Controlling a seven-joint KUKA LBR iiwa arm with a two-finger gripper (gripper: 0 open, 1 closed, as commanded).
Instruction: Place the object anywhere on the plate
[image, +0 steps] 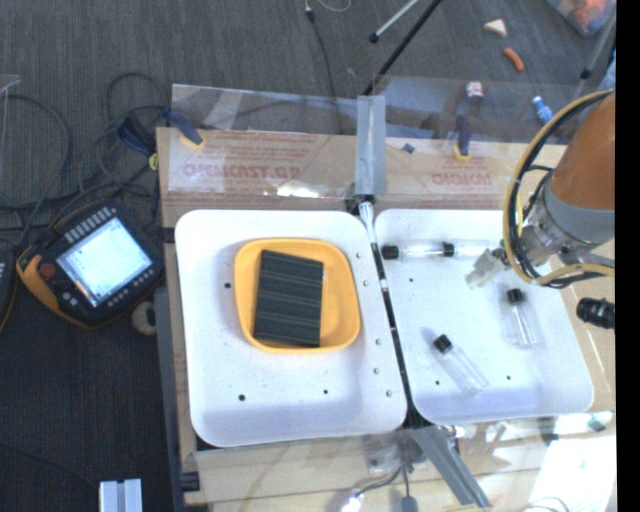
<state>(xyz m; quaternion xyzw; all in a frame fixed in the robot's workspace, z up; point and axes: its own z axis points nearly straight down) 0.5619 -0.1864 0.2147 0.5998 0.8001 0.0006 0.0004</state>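
Nearest you in the right bin (560, 385), a clear vial (458, 362) with a black cap lies slanted, a second vial (518, 318) lies just beyond it, and a third (420, 250) lies along the far wall. The claw (490, 268) hangs over the bin's far right, just above the second vial; you cannot tell its grip. In the left bin (215, 400), the yellow plate (345, 310) carries a dark ribbed block (289, 298).

Light's coming in even & bright from overhead, washing the white bins (300, 420) near blown-out w/ soft, faint shadows; the plate (296, 294) inside is staying well exposed. Floor left of the bins is reading dim. Arm (590, 180) at right is blurring, grain showing throughout
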